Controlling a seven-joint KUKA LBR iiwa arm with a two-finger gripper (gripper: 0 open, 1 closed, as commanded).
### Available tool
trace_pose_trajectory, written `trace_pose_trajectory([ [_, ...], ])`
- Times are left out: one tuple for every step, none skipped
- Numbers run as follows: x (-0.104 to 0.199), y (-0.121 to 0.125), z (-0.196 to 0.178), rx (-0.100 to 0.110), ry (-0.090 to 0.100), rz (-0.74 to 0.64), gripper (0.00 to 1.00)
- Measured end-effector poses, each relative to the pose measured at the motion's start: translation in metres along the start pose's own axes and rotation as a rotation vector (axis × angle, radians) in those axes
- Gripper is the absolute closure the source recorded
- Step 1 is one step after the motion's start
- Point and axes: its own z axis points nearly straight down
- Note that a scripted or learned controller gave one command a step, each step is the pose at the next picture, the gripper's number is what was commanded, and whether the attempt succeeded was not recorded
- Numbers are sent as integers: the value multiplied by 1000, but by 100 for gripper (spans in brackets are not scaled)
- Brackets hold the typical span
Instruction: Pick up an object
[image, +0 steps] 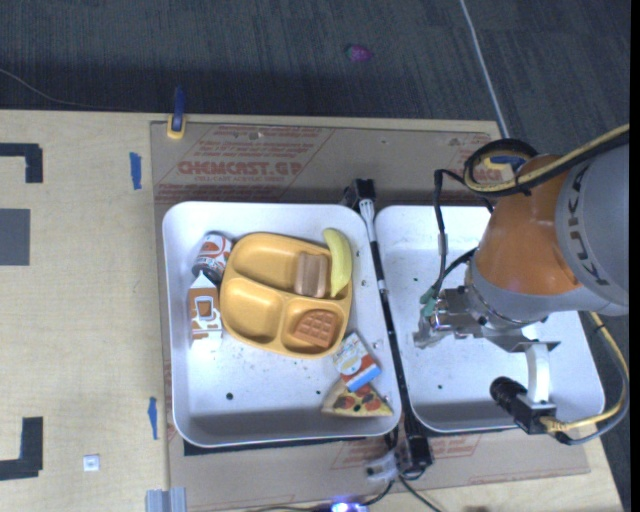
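The left bin (185, 330), smooth white and round-cornered, holds a glossy yellow compartment tray (262, 290) bearing a waffle piece (316, 325), a pinkish block (310, 272) and a curved banana (341, 260). A small can (209, 257) lies at its far left, and a flat pizza-slice wedge (356, 400) near right. The gripper (440, 322) hangs low over the right bin (580, 385); its state cannot be told.

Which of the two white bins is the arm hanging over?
The right bin; the arm is above it. The left bin holds the yellow tray and toy food.
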Motion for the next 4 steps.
trace_pose_trajectory([
  [0, 0, 0, 0, 0, 0, 0],
  [0, 0, 0, 0, 0, 0, 0],
  [0, 0, 0, 0, 0, 0, 0],
  [0, 0, 0, 0, 0, 0, 0],
])
